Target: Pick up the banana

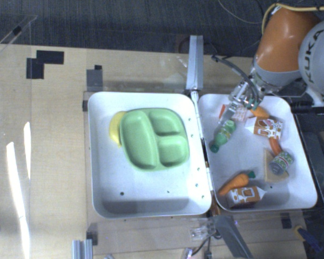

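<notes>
Near right bin [308, 196]: carrot [235, 182] and carton [244, 196] are seen.
Left bin [97, 161]: banana [115, 128] is tucked under green tray [153, 137]; judged light, soft, bruisable; exposed edge is best taken.
Far gripper [243, 99]: jaws' state cannot be told.
</notes>
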Tool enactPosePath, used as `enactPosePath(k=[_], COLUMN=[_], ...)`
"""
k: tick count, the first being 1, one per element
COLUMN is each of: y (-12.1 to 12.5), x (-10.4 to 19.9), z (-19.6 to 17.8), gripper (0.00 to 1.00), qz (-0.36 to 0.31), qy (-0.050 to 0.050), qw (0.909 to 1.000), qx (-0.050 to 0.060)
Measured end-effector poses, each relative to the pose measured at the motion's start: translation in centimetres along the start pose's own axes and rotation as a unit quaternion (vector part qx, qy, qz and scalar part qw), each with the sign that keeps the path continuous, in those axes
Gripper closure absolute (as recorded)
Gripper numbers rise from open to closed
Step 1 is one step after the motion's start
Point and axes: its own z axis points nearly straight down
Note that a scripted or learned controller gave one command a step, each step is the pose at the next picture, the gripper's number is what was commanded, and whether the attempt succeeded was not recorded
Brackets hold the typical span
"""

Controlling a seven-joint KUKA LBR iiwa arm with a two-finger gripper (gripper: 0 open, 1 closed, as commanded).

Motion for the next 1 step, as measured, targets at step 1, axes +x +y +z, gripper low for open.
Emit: enactPosePath(k=[1], y=[-3.54], x=[1.12], z=[8.14], gripper=[0.00], qz=[-0.083], qy=[-0.006], qw=[0.9966], qx=[-0.003])
